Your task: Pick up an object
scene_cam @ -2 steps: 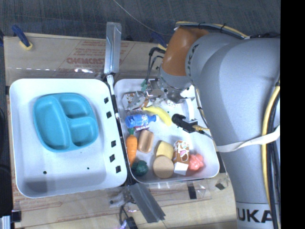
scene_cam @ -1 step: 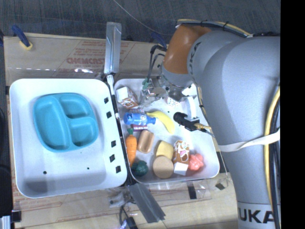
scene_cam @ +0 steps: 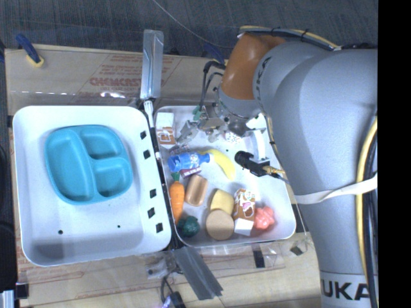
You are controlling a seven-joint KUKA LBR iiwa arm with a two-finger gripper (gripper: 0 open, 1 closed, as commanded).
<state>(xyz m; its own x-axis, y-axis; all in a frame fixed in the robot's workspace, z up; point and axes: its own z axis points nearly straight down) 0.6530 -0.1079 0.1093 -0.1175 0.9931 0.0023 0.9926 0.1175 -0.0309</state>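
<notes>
Two white bins sit side by side on the worktop. Arm [scene_cam: 308,140] covers the right bin's [scene_cam: 286,226] far side; left bin [scene_cam: 32,191] holds a blue divided tray [scene_cam: 87,162]. Pincer [scene_cam: 204,122] hangs low over the right bin's back corner, can't tell its state. Banana [scene_cam: 223,163], carrot [scene_cam: 177,199], blue bottle [scene_cam: 187,161] lie just beside it, ungripped.
</notes>
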